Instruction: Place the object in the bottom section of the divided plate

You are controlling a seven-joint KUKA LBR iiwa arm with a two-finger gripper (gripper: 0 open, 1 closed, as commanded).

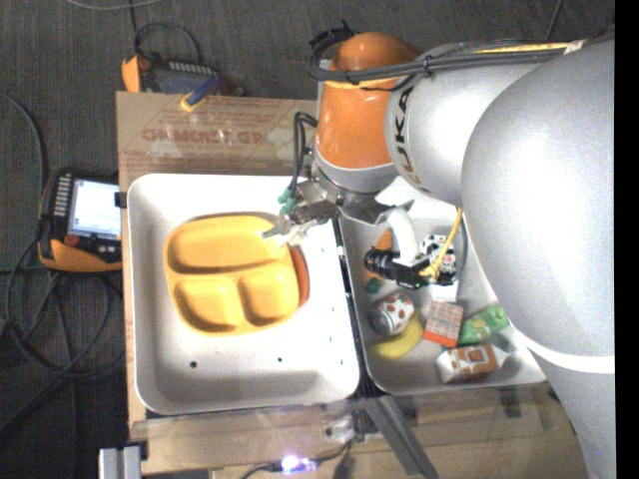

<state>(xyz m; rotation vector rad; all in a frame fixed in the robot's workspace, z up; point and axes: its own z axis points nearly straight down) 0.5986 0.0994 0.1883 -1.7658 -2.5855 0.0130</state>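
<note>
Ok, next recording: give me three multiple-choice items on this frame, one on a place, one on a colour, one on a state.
1. Where does the divided plate lie?
A. in the left bin
B. in the right bin
C. on the cardboard

2. What colour is the plate?
A. blue
B. yellow
C. white

3. Where does the gripper stand?
A. over the plate's upper right edge
B. over the banana
C. over the floor

Answers: 1 A, the plate sits inside the left bin's white walls. 2 B, all its sections show yellow. 3 A, the gripper's tip overlaps the plate's upper right rim, apart from the right bin's items.
</note>
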